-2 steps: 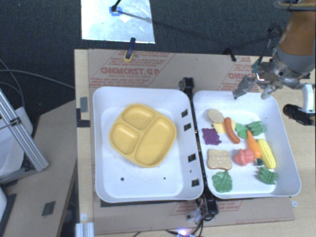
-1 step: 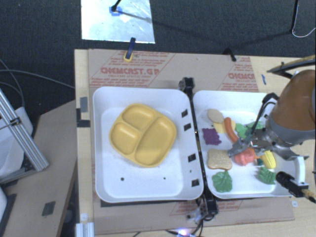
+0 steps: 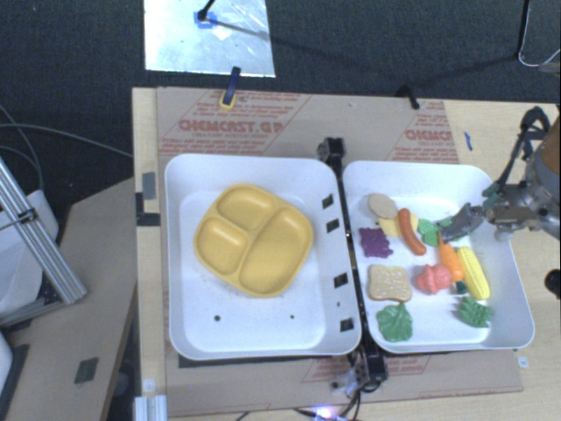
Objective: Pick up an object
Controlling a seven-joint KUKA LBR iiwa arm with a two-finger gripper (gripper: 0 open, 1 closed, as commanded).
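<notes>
The right bin (image 3: 504, 187) holds several toy foods: a beige round piece (image 3: 382, 205), a red sausage (image 3: 411, 231), purple grapes (image 3: 376, 242), a small green piece (image 3: 429, 232), an orange carrot (image 3: 450, 261), a yellow corn cob (image 3: 474, 273), a pink piece (image 3: 433, 278), a slice of toast (image 3: 389, 282) and two green leafy pieces (image 3: 394, 322) (image 3: 474, 312). My gripper (image 3: 456, 226) reaches in from the right, its tip low over the bin beside the small green piece and just above the carrot's top end. Nothing is visibly lifted.
The left bin (image 3: 188, 323) holds a yellow divided plate (image 3: 254, 239). A black hinge strip (image 3: 344, 235) runs between the bins. Cardboard (image 3: 289, 121) lies under both bins. An aluminium frame (image 3: 35, 235) stands at the far left.
</notes>
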